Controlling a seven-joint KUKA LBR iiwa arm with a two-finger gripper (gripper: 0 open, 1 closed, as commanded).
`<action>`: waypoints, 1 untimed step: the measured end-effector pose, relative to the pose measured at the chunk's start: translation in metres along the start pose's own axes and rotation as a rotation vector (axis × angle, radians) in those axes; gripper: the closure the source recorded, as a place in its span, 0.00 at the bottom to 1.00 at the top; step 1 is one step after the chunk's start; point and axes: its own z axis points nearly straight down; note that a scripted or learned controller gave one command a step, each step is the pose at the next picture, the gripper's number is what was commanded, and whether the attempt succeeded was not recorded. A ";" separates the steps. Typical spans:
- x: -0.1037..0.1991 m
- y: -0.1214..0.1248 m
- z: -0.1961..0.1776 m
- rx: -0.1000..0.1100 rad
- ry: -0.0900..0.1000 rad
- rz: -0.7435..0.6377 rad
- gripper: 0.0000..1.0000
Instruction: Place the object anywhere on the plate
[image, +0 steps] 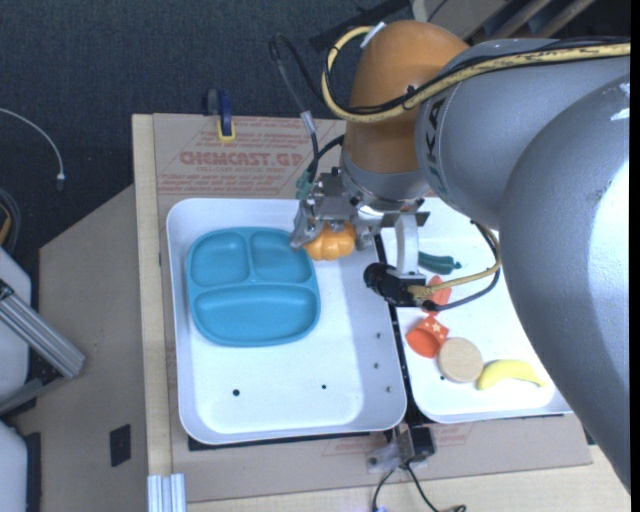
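Nearest the camera, the banana (508, 374), tan disc (461, 359) and red piece (427, 337) sit in the right bin (520, 400). Further back is the blue plate (254, 287) in the left bin (280, 400). The pincer (330, 235) looks closed on a small, round orange fruit (330, 243) at the plate's far right corner. Let go here and it'd probably roll off the rim.

Smooth matt blue plastic plate (254, 288) in a glossy white plastic bin (280, 405)
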 end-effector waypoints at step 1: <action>-0.003 0.000 -0.001 0.000 -0.001 0.003 0.00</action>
